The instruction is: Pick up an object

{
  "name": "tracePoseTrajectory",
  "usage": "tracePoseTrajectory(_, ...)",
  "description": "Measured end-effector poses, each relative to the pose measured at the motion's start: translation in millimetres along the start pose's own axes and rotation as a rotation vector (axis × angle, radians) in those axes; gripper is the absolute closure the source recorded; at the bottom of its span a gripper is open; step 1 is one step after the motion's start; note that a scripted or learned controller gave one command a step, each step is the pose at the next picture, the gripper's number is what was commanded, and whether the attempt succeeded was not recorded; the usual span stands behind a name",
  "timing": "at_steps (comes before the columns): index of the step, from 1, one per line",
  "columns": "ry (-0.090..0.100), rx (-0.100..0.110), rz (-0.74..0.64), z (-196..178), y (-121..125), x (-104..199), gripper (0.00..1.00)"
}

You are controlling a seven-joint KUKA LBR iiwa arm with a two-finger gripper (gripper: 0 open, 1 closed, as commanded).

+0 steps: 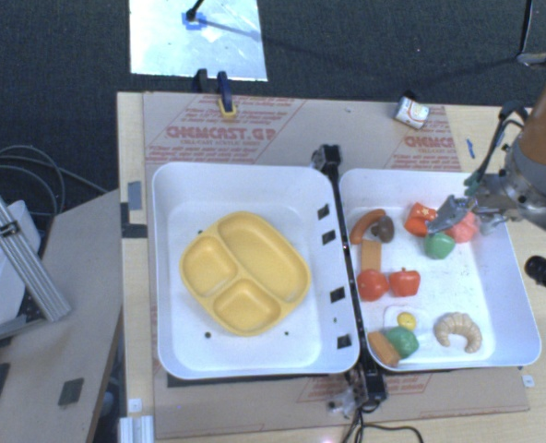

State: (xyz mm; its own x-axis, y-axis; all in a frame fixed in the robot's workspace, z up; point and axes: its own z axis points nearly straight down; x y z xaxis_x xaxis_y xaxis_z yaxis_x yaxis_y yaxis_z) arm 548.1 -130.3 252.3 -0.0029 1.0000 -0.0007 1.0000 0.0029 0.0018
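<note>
The tool [457, 214] hung over the right bin [504, 340], crowded among 3 toys: green [439, 245], pink [467, 229], orange [420, 218]. Its grip state was unclear; it risked pinching 2 or slipping.

The yellow tray [245, 272] looks like smooth, glossy plastic. Both white bins [255, 187] seem matt plastic. The surface [365, 123] looks like printed cardboard.

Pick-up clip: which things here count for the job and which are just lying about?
For the job:
- hand, low over the right bin
- green toy and pink toy beneath it
- other candidates there: croissant, red pepper, sausage

Lying about:
- yellow divided plate in the left bin
- small can on the bench behind
</note>
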Motion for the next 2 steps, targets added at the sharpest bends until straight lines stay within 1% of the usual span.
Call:
tracePoseTrajectory(1,0.001,0.007,0.005,134,16,-46,0.0)
tracePoseTrajectory(2,0.0,-0.004,-0.005,169,76,-35,0.0)
